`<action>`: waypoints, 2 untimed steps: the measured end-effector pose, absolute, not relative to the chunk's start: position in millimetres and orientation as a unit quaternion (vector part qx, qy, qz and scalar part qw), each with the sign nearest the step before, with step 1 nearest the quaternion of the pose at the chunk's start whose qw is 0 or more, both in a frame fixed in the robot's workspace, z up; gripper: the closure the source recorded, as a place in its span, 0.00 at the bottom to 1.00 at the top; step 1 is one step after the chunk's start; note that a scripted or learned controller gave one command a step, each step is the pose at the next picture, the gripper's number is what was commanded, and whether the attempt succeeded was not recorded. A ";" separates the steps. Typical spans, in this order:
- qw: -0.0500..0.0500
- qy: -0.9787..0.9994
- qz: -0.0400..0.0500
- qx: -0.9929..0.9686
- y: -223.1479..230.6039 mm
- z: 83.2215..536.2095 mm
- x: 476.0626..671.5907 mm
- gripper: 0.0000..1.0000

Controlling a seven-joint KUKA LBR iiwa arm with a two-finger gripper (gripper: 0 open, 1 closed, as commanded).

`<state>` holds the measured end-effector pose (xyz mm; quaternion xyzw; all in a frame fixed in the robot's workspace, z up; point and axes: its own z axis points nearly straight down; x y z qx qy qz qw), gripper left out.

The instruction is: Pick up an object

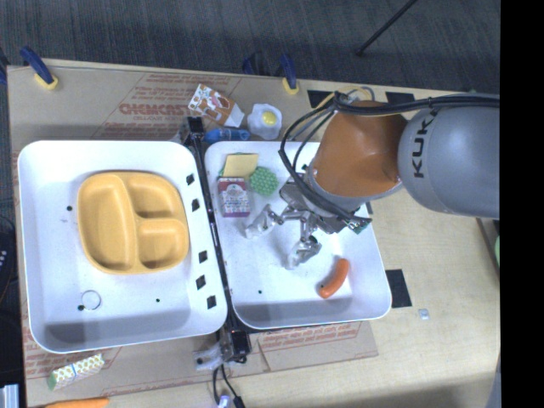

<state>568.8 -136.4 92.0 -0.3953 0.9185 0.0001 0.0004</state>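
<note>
Tool (280, 235) low over the middle of the right bin (365, 300), two metal fingers (303, 252) spread wide apart, nothing between them. Grey arm (450, 164) reaching in from the right, orange band (357, 155) above the wrist, black cables looping around it.

Within that bin: orange sausage-shaped object (334, 278) lying apart from the tool, toward the near right corner; small red-and-white carton (235, 197) at the left wall; yellow block (240, 165) just behind the carton; green ball (263, 179) beside the block.

Left bin (42, 228) touching the right one along a black seam, bearing a yellow divided tray (133, 221) and a small clear ring (90, 299) near the front.

Both bins resting on printed cardboard (144, 109) laid over a pale wooden bench (442, 347). Blue clamps (40, 68) on the cardboard's far edge. Behind the bins, loose on the cardboard: patterned packet (209, 102), blue item (226, 133), yellow-and-white toy (265, 119). Patterned wrapper (76, 369) at the near left. Dark carpeted floor (170, 15) beyond the bench.
</note>
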 end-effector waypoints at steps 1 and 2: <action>0.000 0.900 0.000 -0.437 -95.7 92.1 600.0 0.00; 0.000 0.857 0.000 -0.515 -108.9 92.3 644.0 0.00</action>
